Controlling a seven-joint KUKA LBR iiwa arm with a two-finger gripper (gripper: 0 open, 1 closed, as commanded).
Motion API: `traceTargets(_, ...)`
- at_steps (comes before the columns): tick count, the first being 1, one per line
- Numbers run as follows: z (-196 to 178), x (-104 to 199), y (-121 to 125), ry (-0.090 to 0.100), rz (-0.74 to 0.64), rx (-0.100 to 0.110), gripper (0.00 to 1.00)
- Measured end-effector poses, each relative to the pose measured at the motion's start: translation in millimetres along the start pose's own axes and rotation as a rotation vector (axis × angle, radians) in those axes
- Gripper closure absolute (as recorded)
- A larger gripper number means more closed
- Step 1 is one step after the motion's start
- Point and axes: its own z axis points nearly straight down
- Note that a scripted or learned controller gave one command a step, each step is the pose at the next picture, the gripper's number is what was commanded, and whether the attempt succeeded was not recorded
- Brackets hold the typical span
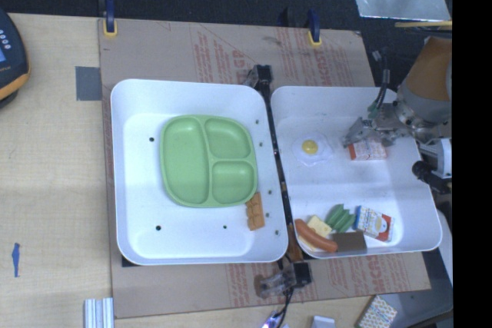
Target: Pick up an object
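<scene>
A: Objects for the pick — where are they, L to R?

B: L bin point(123, 165) has a green divided plate point(207, 160) lying flat mid-bin, plus a small orange-brown waffle-like piece point(254, 212) near the bin's front R corner, just beside the plate's edge, apart from it. R bin point(430, 226) has the rest: fried-egg toy point(310, 147) w/ yellow yolk in the upper L part; red-and-white packet point(367, 152) to its R; front of bin has a cluster — hot dog point(314, 236), yellow cheese-like wedge point(320, 225), green pieces point(341, 217), dark flat piece point(350, 243), small printed carton point(374, 223). Cluster items touch or overlap; can't tell exactly which.

A: End effector?

B: End effector point(369, 131) is over the R bin's upper R area, right at the red-and-white packet's top edge. Arm point(427, 100) comes in from the R side w/ orange band visible. Fingers too blurred & dark — can't tell if open or closed, or whether anything's gripped.

A: Anything else on the counter?

B: Both bins sit on a cardboard sheet point(200, 50) w/ blue clamps point(109, 11) at its back edge. Black-and-yellow device point(9, 50) at far L edge. Grey tape square point(88, 83) L of the L bin.
</scene>
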Motion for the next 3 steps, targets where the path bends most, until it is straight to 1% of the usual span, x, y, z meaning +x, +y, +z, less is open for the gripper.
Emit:
traceTargets(1, -16.5, 1.9, 1.8, 0.002, -0.005, -0.006, 1.00)
traceTargets(2, -15.4, 1.7, 1.1, 0.002, -0.006, -0.004, 0.00)
traceTargets(3, -26.4, 1.1, 1.6, 0.001, -0.009, -0.005, 1.00)
